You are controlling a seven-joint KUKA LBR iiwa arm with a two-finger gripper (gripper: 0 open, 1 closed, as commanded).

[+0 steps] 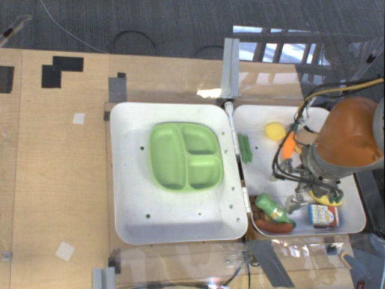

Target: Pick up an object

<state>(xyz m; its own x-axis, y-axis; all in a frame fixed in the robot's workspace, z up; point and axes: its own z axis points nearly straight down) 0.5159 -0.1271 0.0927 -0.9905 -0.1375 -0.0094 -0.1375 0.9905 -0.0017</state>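
The right bin holds several small items: a yellow lemon, an orange carrot, a green bar by the left wall, a green bottle-like piece lying on a brown sausage, and a small blue and white carton. My gripper hangs low over the bin's front right part, between the green piece and the carton. The arm's orange band covers the wrist above it.
The left bin bears a green divided plate. A metal post stands at the back between the bins. Black cables loop off the wrist over the right bin. The wooden bench stretches to the left.
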